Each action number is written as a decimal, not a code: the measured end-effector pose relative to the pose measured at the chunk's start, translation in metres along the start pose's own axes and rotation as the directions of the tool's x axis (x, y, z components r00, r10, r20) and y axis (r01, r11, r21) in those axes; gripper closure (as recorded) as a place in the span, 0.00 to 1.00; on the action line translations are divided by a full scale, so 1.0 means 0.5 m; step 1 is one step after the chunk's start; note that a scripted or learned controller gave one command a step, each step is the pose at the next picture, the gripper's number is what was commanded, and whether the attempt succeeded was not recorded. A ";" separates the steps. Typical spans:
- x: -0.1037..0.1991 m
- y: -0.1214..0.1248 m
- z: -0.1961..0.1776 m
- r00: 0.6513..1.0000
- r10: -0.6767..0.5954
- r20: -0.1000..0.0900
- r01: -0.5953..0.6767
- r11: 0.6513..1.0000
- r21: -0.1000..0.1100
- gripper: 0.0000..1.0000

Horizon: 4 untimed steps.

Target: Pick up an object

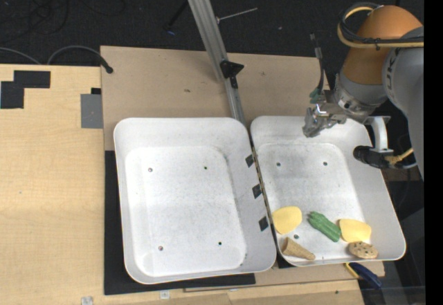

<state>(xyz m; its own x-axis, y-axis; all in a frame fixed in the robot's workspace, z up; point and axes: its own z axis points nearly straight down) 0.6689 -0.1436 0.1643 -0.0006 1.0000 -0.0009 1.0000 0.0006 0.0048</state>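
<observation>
Our pincer [315, 124] over right bin's [387, 217] far rim, grip state indiscernible; green object [324, 225] near front.

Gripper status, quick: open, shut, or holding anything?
Gripper: cannot be told; it hangs over the right bin's far end, nothing seen in it.

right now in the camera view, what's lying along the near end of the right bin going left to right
yellow piece → cone-shaped tan piece → green piece → second yellow piece, with the round brown cookie just below it.
</observation>
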 end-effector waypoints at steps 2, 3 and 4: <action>0.101 -0.035 -0.113 1.000 -0.004 -0.003 0.004 1.000 0.007 1.00; 0.216 -0.054 -0.122 1.000 -0.004 -0.004 0.004 1.000 0.009 1.00; 0.334 -0.098 -0.128 1.000 -0.004 -0.004 0.004 1.000 0.010 1.00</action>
<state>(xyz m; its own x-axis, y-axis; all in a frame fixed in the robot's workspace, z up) 0.6194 0.0235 0.2281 -0.0046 1.0000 0.0031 1.0000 0.0046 -0.0048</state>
